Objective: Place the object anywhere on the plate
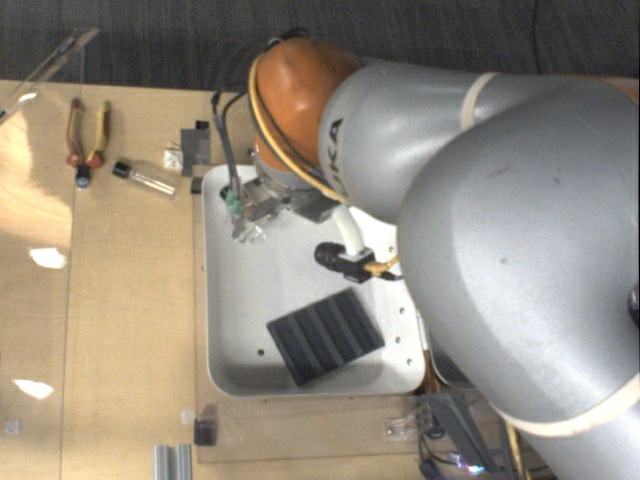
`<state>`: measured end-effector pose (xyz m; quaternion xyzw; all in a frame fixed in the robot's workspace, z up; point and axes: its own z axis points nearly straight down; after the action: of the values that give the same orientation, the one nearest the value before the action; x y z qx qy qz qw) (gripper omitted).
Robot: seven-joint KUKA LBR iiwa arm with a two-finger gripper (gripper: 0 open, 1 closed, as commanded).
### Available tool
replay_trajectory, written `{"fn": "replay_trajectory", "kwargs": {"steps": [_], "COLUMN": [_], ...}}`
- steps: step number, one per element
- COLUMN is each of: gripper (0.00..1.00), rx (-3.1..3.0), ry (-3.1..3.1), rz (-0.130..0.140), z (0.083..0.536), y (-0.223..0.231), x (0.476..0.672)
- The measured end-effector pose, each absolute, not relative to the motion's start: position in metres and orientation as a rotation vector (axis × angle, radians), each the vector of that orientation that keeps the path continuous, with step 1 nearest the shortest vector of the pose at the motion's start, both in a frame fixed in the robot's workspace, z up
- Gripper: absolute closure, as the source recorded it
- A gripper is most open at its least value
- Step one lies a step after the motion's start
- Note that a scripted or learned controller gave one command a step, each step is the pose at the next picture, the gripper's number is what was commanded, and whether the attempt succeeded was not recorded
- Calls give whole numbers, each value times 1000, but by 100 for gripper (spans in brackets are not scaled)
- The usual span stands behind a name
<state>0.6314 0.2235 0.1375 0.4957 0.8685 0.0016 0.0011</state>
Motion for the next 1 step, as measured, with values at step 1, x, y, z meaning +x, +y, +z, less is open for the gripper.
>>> {"fn": "replay_trajectory", "kwargs": {"steps": [1], "gripper": [100], "rx": [1411], "ry": [2803], "rz": [4], "z": [155], "y": [223], "x": [669]}}
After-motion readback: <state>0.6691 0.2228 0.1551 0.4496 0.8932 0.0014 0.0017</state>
